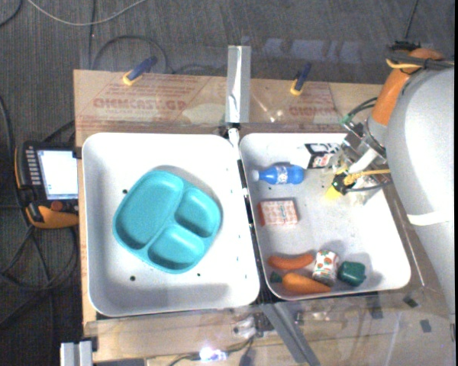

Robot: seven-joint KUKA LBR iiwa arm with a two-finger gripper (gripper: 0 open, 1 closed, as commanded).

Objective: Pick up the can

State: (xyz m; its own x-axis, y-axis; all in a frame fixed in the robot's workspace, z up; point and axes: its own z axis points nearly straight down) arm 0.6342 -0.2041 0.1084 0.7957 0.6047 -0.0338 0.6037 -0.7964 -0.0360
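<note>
Arm [424,151] reaches in from 3 o'clock, gripper [343,175] low at right bin's [401,239] 1 o'clock corner; grip state unclear. Can [326,266] lies at 6 o'clock, between carrots [296,273], well apart.

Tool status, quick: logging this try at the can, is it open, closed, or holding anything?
Tool: cannot be told from this camera view. It sits at the right bin's far right corner, beside a small yellow item.

Smooth glossy white plastic bins [99,227]; matt teal plastic tray [168,218]; brown cardboard sheet [160,105] behind; rough grey carpet [61,21].
</note>
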